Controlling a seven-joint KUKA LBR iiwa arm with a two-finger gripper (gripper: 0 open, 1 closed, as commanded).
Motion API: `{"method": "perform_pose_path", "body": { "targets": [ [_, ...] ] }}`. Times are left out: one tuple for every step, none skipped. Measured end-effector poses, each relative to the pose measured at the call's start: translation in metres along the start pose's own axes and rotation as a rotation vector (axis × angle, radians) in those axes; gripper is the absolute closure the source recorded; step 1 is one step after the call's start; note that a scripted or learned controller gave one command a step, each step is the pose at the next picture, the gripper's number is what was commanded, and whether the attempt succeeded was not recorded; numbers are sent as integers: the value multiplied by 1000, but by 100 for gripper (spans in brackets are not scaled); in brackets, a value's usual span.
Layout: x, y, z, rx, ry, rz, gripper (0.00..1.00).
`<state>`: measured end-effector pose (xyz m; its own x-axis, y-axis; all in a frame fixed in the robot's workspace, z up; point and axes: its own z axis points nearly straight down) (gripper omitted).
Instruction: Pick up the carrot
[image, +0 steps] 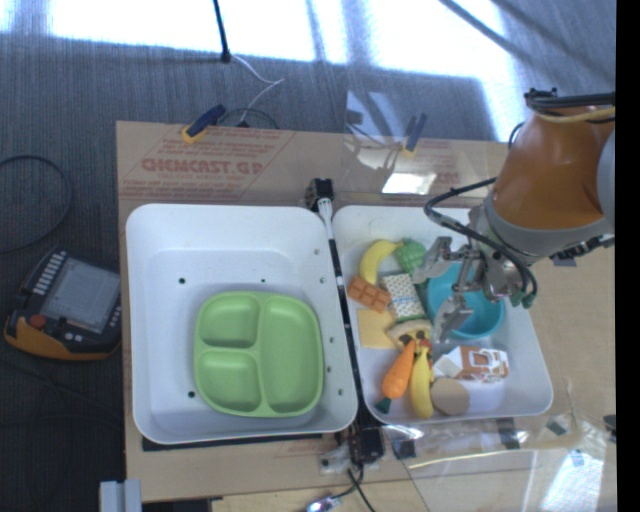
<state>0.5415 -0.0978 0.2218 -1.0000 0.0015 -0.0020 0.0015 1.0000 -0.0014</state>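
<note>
My claw (447, 318) hangs over the right bin (530, 395), its two fingers spread apart with nothing between them, their tips low above the blue bowl (478, 312) and close to the clutter in the middle of that bin. The carrot (399, 371) lies just beyond my fingertips toward the bin's front edge, slanted, its green top near my lower finger and its orange point aimed at the front left corner of the bin. A yellow banana (422, 383) lies right beside it, touching along its length, with a pale round piece (451, 398) and a small carton (482, 364) next to that. Further back in the same bin I see another banana (375, 258), a green item (411, 256), a waffle-like piece (367, 294) and a speckled packet (401, 293). The left bin (160, 250) holds a green divided plate (259, 353) toward its front. Both bins rest on the brown board of the worktop (210, 170).
</note>
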Motion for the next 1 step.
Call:
{"method": "perform_pose_path", "body": {
  "targets": [
    [-7,4,111,4,-32,-70,0]
  ]
}}
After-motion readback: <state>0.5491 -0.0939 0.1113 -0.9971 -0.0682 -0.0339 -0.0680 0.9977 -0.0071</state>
